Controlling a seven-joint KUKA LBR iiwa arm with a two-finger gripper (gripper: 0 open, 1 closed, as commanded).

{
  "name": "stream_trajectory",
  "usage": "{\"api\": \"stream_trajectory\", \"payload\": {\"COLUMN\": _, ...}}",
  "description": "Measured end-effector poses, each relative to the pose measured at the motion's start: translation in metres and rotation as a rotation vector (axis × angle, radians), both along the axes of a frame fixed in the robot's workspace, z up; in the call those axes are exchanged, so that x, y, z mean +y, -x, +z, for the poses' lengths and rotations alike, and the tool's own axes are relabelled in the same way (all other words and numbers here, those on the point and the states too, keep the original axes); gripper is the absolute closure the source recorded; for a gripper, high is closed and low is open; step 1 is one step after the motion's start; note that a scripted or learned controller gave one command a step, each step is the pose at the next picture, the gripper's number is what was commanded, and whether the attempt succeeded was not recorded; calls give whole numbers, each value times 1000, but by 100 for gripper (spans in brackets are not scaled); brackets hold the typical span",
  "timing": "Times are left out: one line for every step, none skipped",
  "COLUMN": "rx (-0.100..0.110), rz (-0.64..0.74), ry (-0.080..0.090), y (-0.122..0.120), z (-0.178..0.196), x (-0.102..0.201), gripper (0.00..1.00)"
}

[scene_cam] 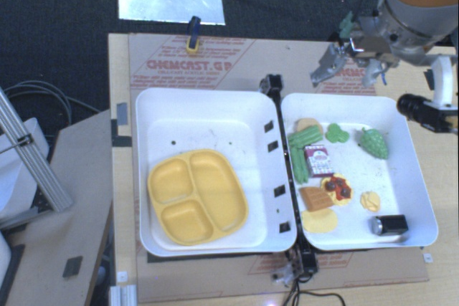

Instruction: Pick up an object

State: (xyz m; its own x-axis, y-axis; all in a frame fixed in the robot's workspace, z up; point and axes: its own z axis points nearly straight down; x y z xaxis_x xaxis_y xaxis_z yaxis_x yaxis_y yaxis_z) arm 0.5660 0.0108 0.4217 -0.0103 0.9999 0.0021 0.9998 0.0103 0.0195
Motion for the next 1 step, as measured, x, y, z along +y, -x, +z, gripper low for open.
{"api": "stream_trajectory", "payload": {"rx": 1, "rz": 3, "ry": -2, "y": -44, "z": 112, "x": 80, "gripper": 0}}
